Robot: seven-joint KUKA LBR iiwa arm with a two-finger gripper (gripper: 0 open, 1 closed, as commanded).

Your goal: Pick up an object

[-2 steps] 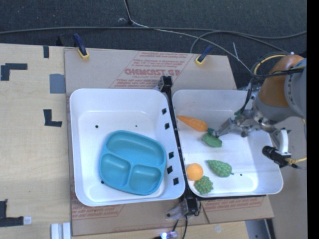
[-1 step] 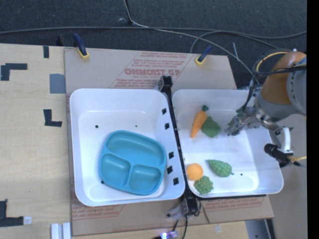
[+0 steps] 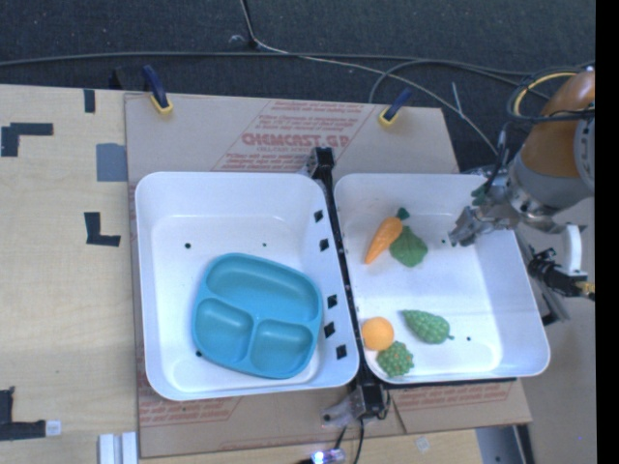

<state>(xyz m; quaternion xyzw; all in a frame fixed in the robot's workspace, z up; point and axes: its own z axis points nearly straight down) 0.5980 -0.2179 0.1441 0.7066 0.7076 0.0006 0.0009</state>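
The right bin [image 3: 503,288] holds a toy carrot [image 3: 383,239] with a green leafy piece [image 3: 409,248] touching its right side. Near the bin's front lie an orange ball [image 3: 377,333], a green broccoli-like piece [image 3: 395,359] and a green knobbly vegetable [image 3: 426,326]. My gripper [image 3: 468,228] hangs over the right bin's upper right part, well to the right of the carrot. Nothing shows between its fingers, and it touches no object.
The left bin [image 3: 155,259] holds a blue divided plate [image 3: 257,314]. A black divider with clips [image 3: 331,259] runs between the bins. Cables [image 3: 435,75] cross the dark floor behind, and two clamps [image 3: 157,92] pin the cardboard base.
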